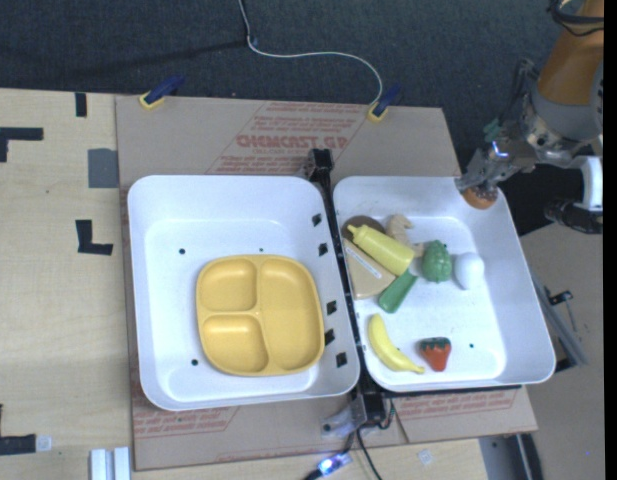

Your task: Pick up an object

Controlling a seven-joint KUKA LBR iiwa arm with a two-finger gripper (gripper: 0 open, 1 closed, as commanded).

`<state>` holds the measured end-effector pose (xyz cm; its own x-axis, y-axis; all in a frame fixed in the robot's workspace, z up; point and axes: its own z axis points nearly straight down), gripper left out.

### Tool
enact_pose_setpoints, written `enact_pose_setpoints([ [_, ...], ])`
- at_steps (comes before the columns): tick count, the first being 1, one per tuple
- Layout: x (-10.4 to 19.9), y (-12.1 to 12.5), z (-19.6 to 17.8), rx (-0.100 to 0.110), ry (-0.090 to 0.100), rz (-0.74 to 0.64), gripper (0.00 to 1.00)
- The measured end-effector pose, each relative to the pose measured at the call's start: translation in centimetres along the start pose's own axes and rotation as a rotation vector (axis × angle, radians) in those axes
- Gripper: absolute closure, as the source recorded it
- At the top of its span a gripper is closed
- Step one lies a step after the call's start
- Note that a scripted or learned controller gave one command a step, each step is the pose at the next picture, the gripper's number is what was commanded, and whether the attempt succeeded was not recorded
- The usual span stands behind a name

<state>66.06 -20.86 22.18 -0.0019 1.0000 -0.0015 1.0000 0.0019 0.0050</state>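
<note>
My gripper [480, 186] hangs over the far right corner of the right bin [518, 298]. A small orange-brown object [479, 199] shows between its fingertips, above the bin's rim. Inside that bin lie a yellow bottle [380, 249], a green broccoli [436, 261], a white egg [469, 269], a green cucumber [397, 291], a banana [391, 346], a red strawberry [435, 353] and a tan bread slice [361, 276]. A brown piece [359, 225] and a beige piece [399, 226] sit at the bin's far side.
The left bin [168, 218] holds a yellow divided plate [259, 314]. A black clip [319, 162] joins the bins at the far edge. A cable [288, 53] runs across the dark floor beyond the cardboard sheet [288, 133].
</note>
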Motion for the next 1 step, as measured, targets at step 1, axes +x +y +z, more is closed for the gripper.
enact_pose_setpoints([
  [1, 4.9, -2.16, 1.01, 0.008, 0.002, -0.002, 1.0],
])
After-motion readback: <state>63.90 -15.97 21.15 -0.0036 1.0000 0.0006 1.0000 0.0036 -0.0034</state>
